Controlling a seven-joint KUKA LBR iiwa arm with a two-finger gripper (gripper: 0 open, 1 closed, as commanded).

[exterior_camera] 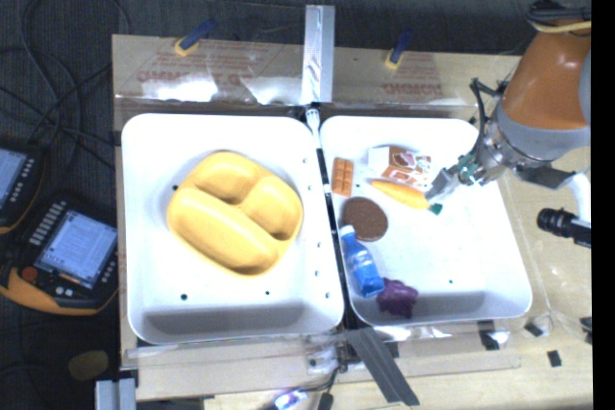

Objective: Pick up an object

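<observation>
Counter (553, 235) space is taken up by two white bins: the left bin (144, 206) is occupied by a large yellow lumpy object (235, 209), while the right bin (490, 254) carries a blue bottle (360, 266), a brown disc (366, 218), a printed packet (402, 164), a purple piece (397, 297), an orange block (342, 175) and a small banana (401, 194). The claw (444, 187), reached in from the right, is seen low over the right bin just beside the banana's right end, the banana lying to its left with its long axis running left-right, slightly tilted. Whether the claw is spread or pressed together cannot be told, though nothing appears to be pinched.
</observation>
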